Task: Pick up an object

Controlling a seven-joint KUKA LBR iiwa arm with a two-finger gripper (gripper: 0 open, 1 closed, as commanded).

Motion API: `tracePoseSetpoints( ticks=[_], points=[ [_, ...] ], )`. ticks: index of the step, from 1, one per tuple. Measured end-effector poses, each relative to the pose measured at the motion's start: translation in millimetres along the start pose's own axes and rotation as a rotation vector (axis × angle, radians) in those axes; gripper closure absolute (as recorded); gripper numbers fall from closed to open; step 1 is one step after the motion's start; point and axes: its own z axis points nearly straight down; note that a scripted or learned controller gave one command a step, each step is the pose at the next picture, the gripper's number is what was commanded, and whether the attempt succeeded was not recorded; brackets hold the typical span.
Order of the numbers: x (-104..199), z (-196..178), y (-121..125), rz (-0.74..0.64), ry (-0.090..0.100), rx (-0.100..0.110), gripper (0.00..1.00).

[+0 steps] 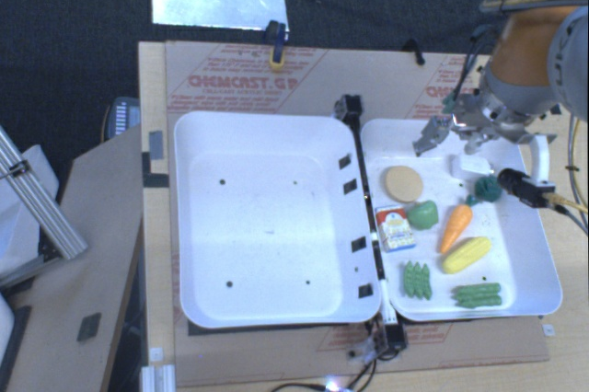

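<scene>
While nothing sits between its fingers, we read the pincer (451,134) as spread, hanging over the far edge of the right shallow white plastic bin (543,289), with every candidate object lying toward the camera from it.

Left to right:
- left shallow white plastic bin (267,215): bare floor, nothing to pick.
- round tan flat cookie-like disc (403,184): nearest the pincer, just toward the camera and slightly left of it. No long axis, so wrist yaw shouldn't matter. Our likely target.
- small red-and-white carton (396,229) touching the green rounded pepper-like piece (423,214).
- dark green bumpy pod cluster (417,280), near the front rim.
- orange plastic carrot (455,227), long axis slanting from near-left to far-right.
- yellow corn-shaped piece (467,254), just beside the carrot.
- green bean pod bundle (478,294), lying left-right.
- teal round knob-like piece (486,190), under the arm.

Surface: smooth bin floor, disc lies flat, so a slip is likely. Room: open around the disc; the bin divider is on its left. Tabletop (239,77) is tan board.
</scene>
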Motion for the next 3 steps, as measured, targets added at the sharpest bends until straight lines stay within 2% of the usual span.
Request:
tracePoseSetpoints(
  ticks=[1,2,3],
  points=[
    [5,100,21,-0.004,0.0,0.002,0.0],
    [-62,104,-23,-0.005,0.004,-0.008,0.0],
    [-73,106,-68,-0.016,0.018,-0.009,0.0]
  ],
)
